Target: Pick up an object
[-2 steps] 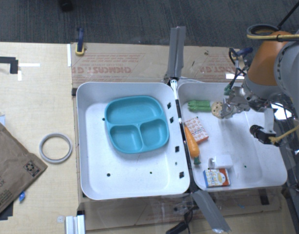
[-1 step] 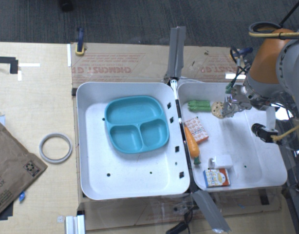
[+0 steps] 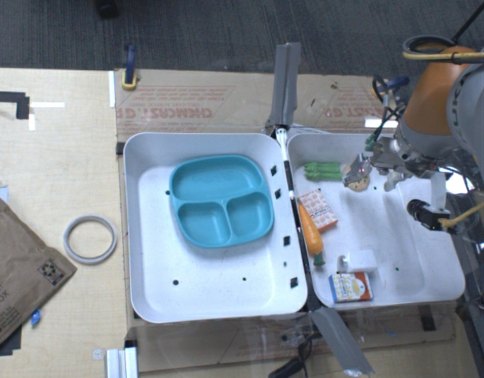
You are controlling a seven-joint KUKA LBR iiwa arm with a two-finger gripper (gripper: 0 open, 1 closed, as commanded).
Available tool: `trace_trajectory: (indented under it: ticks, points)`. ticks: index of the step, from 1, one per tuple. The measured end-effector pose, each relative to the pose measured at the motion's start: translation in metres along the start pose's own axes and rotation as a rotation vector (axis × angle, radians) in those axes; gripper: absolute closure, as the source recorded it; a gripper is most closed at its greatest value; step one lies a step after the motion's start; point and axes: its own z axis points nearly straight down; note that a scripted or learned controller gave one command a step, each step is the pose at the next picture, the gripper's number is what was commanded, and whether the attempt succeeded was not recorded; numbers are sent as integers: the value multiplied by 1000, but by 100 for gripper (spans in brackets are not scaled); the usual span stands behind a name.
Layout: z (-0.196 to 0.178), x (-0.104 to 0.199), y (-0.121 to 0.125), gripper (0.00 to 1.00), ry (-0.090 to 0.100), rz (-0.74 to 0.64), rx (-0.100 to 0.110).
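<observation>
Gripper [image 3: 358,173] over right bin [image 3: 419,278], just right of green object [image 3: 322,171]; open/clenched state unreadable. Orange carrot [image 3: 310,231] below.

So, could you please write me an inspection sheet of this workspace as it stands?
Surface: bench bears two white bins, left bin and right bin.
Job's things: green object, orange carrot-like piece, two small printed packets in the right bin.
Clutter: blue divided plate in the left bin; tape ring; cardboard box.
Grippers: gripper low over the right bin's far end.
Cables: black cable by the arm.
Surroundings: dark floor.
</observation>
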Motion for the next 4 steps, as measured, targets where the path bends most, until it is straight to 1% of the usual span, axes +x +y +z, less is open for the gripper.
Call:
trace_trajectory:
  ticks: [1, 2, 3, 4]
  points:
    - [15, 30, 31, 0, -4, -6, 10]
    - [4, 28, 33, 100, -9, -8, 5]
    - [4, 28, 32, 0, -9, -9, 5]
    - [18, 64, 29, 0, -1, -190, -1]
